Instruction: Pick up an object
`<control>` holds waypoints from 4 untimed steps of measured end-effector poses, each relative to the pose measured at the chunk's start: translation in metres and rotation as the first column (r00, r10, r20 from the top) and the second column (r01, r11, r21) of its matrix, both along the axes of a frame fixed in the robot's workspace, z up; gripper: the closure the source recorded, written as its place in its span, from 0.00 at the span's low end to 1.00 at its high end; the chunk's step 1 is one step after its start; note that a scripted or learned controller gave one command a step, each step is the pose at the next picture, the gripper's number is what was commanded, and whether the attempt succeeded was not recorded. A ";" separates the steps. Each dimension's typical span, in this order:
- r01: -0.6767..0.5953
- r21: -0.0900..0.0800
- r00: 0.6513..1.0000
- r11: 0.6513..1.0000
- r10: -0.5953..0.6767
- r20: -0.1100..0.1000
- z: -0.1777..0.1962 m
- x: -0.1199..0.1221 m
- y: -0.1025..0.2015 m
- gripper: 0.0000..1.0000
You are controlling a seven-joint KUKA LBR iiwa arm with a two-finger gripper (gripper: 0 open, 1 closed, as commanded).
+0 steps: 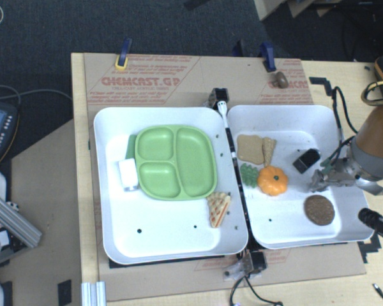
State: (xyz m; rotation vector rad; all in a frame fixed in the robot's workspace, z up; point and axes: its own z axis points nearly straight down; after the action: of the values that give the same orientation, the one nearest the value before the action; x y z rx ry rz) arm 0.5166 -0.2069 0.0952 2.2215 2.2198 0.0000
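You see the gripper [320,178] low over the right bin [287,115], close to its right wall. The fingers are small and blurred here, so I cannot tell how far open they are, and nothing shows between them.

Three things lie around it. The black block [306,160] is just beside the gripper, up and to the left in the picture, and its long axis runs at a slant from lower left to upper right. The brown round cookie [320,210] lies just below the gripper and is flat on the bin floor. The small orange pumpkin [272,181] stands further to the left, near the green piece [249,174] and the two crackers [255,148].

In my judgement, the block or the cookie is the nearest thing to take. For the block, the gripper should close across the short side, not along the slant. The cookie is flat, so I think it will be harder to grasp.

The green plate [176,162] and the sandwich piece [218,208] are in the left bin [115,222], well apart from the gripper.
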 end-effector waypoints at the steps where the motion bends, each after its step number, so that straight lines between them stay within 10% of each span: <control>1: -0.002 -0.003 1.000 1.000 0.002 0.007 0.064 0.002 0.002 1.00; 3: -0.002 -0.001 1.000 1.000 0.002 0.003 0.130 -0.006 0.002 1.00; 4: -0.008 0.002 1.000 1.000 0.008 0.002 0.135 0.007 0.056 1.00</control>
State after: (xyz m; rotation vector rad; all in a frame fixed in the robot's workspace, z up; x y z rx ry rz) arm 0.5235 -0.1510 0.2303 2.2131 2.2281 0.0045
